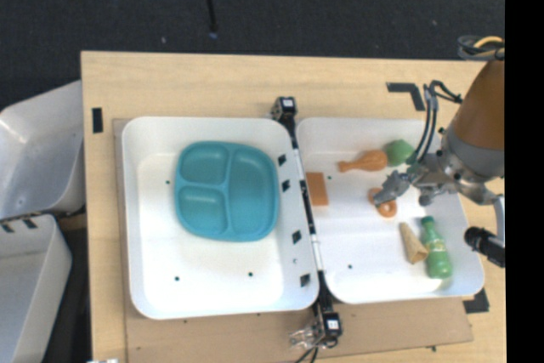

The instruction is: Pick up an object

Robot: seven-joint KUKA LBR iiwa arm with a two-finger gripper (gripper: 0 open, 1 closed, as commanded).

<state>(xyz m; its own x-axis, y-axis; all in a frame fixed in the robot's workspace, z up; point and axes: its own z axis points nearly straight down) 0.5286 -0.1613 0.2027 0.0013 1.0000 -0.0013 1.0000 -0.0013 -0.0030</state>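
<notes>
Wooden surface [195, 81] carried two white bins. Left bin [144, 285] held a teal divided plate [227, 190], flat, roughly centered. Right bin [365, 280] held several objects: an orange-brown block [317, 189] near the divider, a tan drumstick-shaped toy [364, 161] touching a green round piece [398, 152], a tan cone [413, 242] just beside a green bottle-like toy [435, 249]. Arm reached in from the right; gripper [393, 193] hovered low over a small orange object [386, 206], fingers looked parted narrowly around or just above it, though the blur made contact hard to tell. Nothing clearly lifted.
</notes>
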